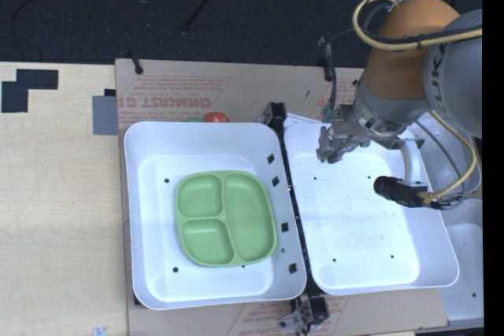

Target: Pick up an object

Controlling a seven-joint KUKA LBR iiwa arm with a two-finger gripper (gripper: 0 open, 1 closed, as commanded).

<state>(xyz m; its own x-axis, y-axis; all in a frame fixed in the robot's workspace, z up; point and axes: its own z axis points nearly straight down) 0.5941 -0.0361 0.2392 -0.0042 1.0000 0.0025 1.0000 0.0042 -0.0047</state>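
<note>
- We see the arm (pixel 409 51) coming in from the right, orange band up top; the hand (pixel 335 144) hangs over the far left corner of the right bin (pixel 370 264), near the divider (pixel 287 201) between the bins.
- Whether the hand is clenched or released we cannot tell from this angle; nothing shows between its tips.
- We spot the plate (pixel 226 217), green with three compartments, lying flat in the middle of the left bin (pixel 150 161); it sits well apart from the hand.
- A small red-orange thing (pixel 215 118) peeks out just behind the left bin's far rim; we cannot tell what it is.
- Both bins rest on cardboard (pixel 197 90) on the desk (pixel 55 208).
</note>
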